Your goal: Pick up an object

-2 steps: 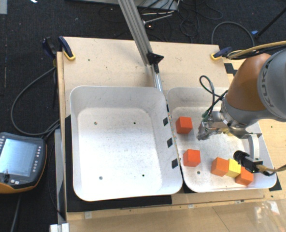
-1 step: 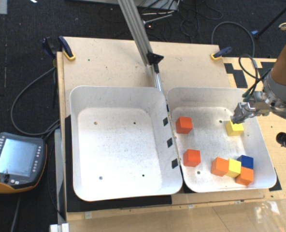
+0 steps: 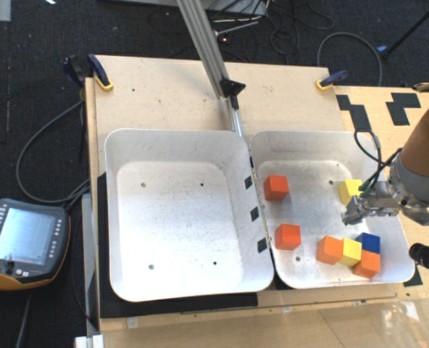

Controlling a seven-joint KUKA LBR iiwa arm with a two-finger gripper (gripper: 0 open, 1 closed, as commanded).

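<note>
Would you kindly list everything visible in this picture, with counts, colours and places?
Shallow white plastic bins: two, side by side on the bench, left and right.
Orange cubes: four, right bin; two near its left wall, two in the front cluster.
Yellow cubes: two, right bin; one beside the hand, one in the cluster.
Blue cube: one, in the cluster.
Teach pendant: one, grey and orange, on the floor at left.
Clamps: two, blue and yellow, at the bench's rear corners.
Hand: one, grey, over the right bin.
</note>
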